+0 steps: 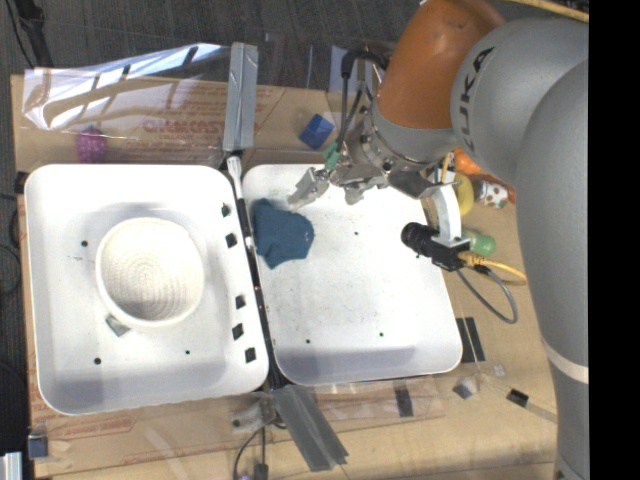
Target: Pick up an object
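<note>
1. The end effector (322, 186), a cluster of bare metal parts under the arm's orange band, hangs over the far edge of the right bin (400, 353). I cannot tell whether it is released or clenched, and nothing can be seen in its grasp.
2. A blue cloth (280, 233) lies crumpled in a soft, rounded heap in the far-left corner of the right bin, close to the wall shared with the other bin. It sits just beside and below the end effector, apart from it.
3. The right bin is a shallow, smooth white plastic tray with rounded corners. Its floor is faintly scuffed and speckled.
4. The left bin (60, 368), of the same moulded white plastic, holds a round white bowl (150, 271) with fine concentric ridges. A small grey scrap (117, 325) lies at the bowl's near-left rim.
5. The bench (180, 118) is covered in brown cardboard. A small blue cube (318, 130) rests on it beyond the right bin.
6. A knobbly purple piece (92, 146) sits beyond the left bin, beside a glossy clear plastic sheet (110, 78).
</note>
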`<state>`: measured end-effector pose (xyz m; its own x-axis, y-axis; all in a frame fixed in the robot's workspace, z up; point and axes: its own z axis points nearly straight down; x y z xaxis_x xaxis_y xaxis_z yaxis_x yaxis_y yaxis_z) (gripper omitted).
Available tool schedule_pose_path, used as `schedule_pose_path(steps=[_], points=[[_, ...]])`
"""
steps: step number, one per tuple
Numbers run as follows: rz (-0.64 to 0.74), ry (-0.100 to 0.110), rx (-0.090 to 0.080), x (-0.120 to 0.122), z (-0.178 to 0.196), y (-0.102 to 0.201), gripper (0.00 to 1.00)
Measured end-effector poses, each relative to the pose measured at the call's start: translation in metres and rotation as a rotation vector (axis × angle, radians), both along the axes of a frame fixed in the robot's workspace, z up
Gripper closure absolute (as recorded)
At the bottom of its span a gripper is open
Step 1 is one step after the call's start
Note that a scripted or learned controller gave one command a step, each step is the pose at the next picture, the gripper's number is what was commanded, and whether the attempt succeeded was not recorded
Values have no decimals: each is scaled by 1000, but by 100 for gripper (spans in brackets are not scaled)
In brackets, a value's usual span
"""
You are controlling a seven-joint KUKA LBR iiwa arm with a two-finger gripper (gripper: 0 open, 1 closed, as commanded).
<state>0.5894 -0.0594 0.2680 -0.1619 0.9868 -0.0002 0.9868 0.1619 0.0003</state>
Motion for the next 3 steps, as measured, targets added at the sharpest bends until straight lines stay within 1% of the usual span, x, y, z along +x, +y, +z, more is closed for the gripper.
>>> schedule_pose_path(steps=[1, 2, 3], points=[[73, 6, 0, 9, -122, -36, 0], [157, 0, 0, 44, -176, -38, 0], [163, 0, 1, 45, -166, -36, 100]])
